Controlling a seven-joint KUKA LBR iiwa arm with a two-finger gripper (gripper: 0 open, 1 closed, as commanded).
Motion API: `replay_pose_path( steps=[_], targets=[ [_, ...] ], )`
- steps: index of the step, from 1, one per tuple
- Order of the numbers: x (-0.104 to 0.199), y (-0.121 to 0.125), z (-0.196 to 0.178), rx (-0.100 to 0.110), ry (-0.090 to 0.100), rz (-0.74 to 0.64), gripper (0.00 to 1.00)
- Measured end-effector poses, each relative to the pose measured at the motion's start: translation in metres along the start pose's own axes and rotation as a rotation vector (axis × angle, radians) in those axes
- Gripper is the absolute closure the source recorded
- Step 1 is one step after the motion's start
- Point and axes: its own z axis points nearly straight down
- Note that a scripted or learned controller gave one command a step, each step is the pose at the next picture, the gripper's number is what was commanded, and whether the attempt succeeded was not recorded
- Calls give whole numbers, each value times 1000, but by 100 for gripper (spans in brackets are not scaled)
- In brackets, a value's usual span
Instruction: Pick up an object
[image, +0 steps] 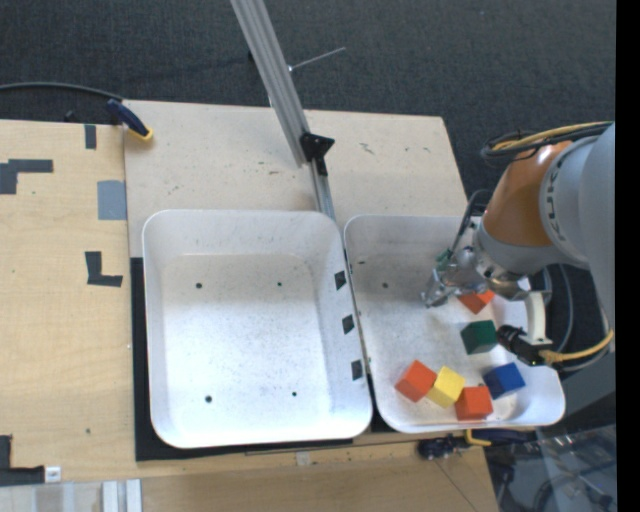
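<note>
Gripper (440, 290) hangs right of centre in the right bin (385, 240); jaw state cannot be told. Risk: closing beside the orange block (477, 298), apparently adjacent, and nudging it away.

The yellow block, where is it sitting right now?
The yellow block lies in the right bin, near its front edge, wedged between two orange blocks.
</note>
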Motion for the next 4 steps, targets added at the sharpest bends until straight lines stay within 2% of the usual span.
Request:
replay_pose_path(
  steps=[2, 4],
  targets=[
    [-3, 11, -106, -7, -2, 1, 100],
    [111, 7, -101, -1, 2, -5, 100]
  ],
)
